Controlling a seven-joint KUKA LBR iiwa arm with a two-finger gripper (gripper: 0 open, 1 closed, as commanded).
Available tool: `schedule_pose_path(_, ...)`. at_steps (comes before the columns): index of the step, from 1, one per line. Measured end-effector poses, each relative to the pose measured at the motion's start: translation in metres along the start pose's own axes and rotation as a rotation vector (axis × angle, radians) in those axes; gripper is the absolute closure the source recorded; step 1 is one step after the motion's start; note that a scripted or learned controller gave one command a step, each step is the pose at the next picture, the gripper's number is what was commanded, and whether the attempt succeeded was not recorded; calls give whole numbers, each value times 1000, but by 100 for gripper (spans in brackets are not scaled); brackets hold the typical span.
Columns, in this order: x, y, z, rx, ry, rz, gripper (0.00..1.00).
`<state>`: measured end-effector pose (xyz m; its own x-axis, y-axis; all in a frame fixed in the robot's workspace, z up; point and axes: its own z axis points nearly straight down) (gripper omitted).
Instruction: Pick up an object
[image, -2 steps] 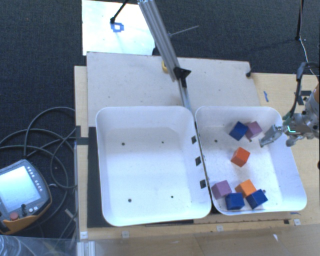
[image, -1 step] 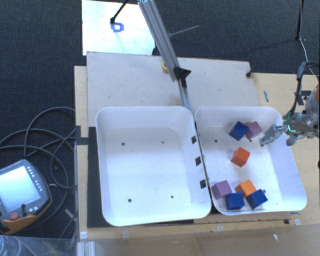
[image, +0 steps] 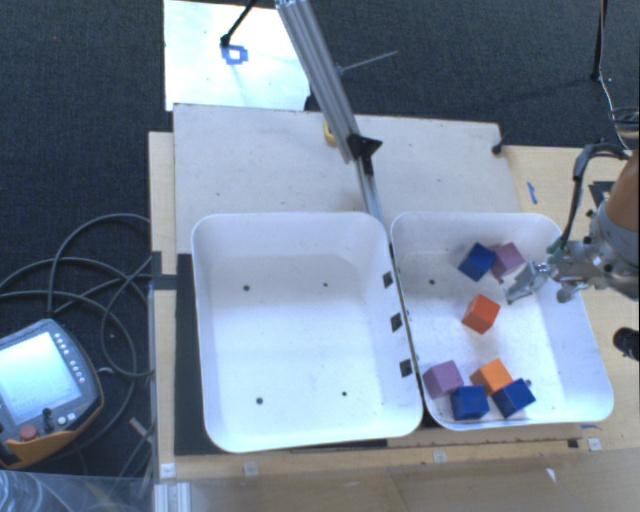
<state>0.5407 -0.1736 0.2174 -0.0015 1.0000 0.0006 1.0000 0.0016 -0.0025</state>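
Blocks, far group: a blue cube (image: 477, 261) and a mauve cube (image: 507, 258) lie touching each other in the far part of the right bin (image: 590, 352), the mauve one to the right.
Orange cube, middle: a single orange cube (image: 481, 313) sits alone near the bin's centre, nearer than the blue and mauve pair and apart from them.
Blocks, near group: along the near wall lie a mauve block (image: 442, 378), an orange block (image: 493, 375), and two blue blocks (image: 469, 402) (image: 513, 397), bunched close together.
Gripper: the gripper (image: 527, 283) hangs over the right side of the right bin, just right of the far pair and the single orange cube. Whether its claw is spread or closed cannot be told, and no cube is seen in it.
Arm: the grey arm (image: 612, 245) comes in from the right edge, with its orange band at the frame's border.
Left bin: the left bin (image: 205, 330) stands beside the right bin, their walls touching.
Bench: a pale board (image: 260, 160) lies under the bins on the far side, and a metal pole (image: 320, 70) slants across it.
Floor, left: a pendant with a screen (image: 40, 385) lies on dark carpet, with black cables (image: 95, 270) looped near it.
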Motion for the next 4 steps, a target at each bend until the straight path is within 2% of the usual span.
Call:
schedule_pose_path(1,-6,6,58,1,0,0,0)
schedule_pose_path(2,-2,3,100,-1,1,-1,0)
schedule_pose_path(3,-3,4,87,-6,-2,-3,100)
schedule_pose_path(4,-9,-3,37,-9,-3,0,100)
